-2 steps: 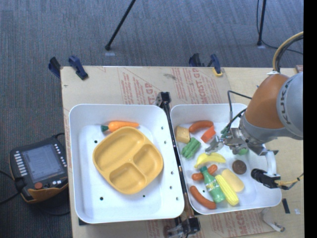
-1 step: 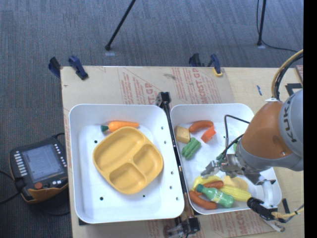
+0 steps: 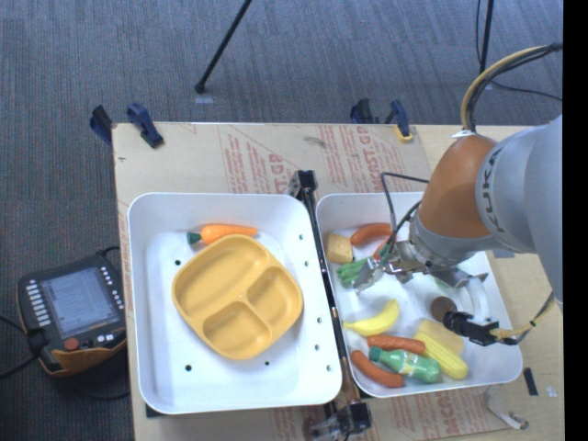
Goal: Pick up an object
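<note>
Objects to pick: a heap of small plastic toy foods in the right white bin [image 3: 508, 338], which sits toward the right edge of the surface.
Green toy vegetable [image 3: 350, 274]: near the left wall of the right bin, just beside the hand.
Pale yellow toy block [image 3: 339, 247]: in the far left corner of that bin, next to an orange-red toy sausage [image 3: 370, 233].
Yellow toy banana [image 3: 375, 320]: middle of the bin, near its left wall.
Near-edge group: an orange toy carrot [image 3: 397, 344], a second reddish sausage [image 3: 375, 368], a green toy bottle [image 3: 410, 366] and a yellow toy corn cob [image 3: 444, 355], lying close together.
Hand [image 3: 370, 271]: low inside the right bin, over the green vegetable; whether it is open or closed cannot be told, and no toy is seen clearly held.
Arm [image 3: 487, 200]: grey with an orange band, reaching in from the right over the bin.
Left white bin [image 3: 147, 237]: holds a yellow divided plastic plate [image 3: 237, 296] in its middle, and an orange carrot with a green top [image 3: 223, 232] just beyond the plate toward the bin's far wall.
Surface [image 3: 230, 159]: brown board with blue clamps [image 3: 145, 123] along its far edge.
</note>
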Controlling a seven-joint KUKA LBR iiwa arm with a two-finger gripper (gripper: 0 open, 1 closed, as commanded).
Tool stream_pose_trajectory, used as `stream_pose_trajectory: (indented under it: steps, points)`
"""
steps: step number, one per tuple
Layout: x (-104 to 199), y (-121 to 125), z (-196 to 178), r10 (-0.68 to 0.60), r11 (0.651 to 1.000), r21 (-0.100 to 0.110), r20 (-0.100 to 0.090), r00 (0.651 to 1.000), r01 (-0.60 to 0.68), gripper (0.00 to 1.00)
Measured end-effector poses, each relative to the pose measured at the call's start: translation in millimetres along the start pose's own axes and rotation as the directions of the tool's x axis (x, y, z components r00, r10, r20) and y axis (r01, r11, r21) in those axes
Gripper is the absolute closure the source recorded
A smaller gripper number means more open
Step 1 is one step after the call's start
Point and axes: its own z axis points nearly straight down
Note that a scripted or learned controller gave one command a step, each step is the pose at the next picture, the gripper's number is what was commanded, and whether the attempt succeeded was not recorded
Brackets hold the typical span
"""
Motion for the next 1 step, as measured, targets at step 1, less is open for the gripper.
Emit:
stream_pose_trajectory:
  steps: [1]
  points:
    - [17.7,-99.1,0.9,0.242,0.970,0.003,-0.001,0.970,-0.242,0.00]
